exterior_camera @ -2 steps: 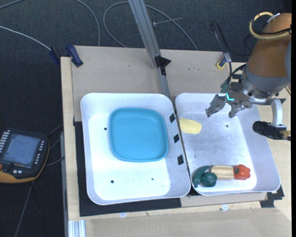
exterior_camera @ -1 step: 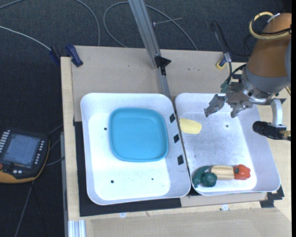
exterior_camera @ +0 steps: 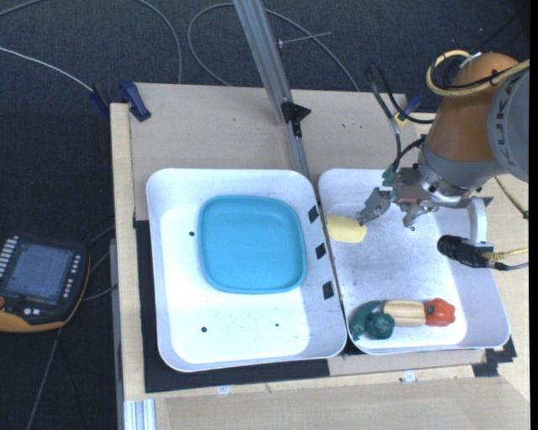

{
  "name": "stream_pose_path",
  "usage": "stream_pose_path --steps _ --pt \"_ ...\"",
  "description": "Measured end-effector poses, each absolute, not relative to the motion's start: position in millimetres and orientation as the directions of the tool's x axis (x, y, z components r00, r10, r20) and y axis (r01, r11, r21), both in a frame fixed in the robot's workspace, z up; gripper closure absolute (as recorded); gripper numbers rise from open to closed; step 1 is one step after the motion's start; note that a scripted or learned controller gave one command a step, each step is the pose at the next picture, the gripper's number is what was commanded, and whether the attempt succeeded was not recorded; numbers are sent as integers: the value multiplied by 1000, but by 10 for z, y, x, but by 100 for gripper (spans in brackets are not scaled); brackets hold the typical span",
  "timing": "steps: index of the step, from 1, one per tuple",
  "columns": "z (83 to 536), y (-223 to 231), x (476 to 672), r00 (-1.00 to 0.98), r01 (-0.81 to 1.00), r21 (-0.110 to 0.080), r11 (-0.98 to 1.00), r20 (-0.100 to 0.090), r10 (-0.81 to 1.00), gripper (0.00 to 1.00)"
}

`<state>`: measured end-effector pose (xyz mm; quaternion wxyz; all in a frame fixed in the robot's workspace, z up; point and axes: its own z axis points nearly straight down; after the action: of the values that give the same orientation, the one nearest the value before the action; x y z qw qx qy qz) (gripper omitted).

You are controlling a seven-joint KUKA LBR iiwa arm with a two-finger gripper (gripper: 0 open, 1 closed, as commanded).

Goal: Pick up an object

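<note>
Beside the gripper [exterior_camera: 391, 212] — a pale yellow, rounded object [exterior_camera: 345, 228], right bin [exterior_camera: 471, 336].

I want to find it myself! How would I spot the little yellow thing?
Look at the right bin, the one the gripper hangs over. Near its upper left corner lies the pale yellow lump, alone beside the divider. Its neighbours at the bin's bottom edge are green, tan and red.

A robotics lab: teach pendant [exterior_camera: 38, 281], loose cables [exterior_camera: 210, 25], bench-mounted white bins [exterior_camera: 168, 252]
</note>
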<state>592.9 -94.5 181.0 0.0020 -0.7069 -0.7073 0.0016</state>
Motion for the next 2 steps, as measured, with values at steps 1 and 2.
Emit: stream_pose_path --steps 1,2 --pt "1208 -1007 5890 0 1000 -5 0 0 1000 0" --pt "943 -1004 5885 0 1000 -2 0 1 1000 0"
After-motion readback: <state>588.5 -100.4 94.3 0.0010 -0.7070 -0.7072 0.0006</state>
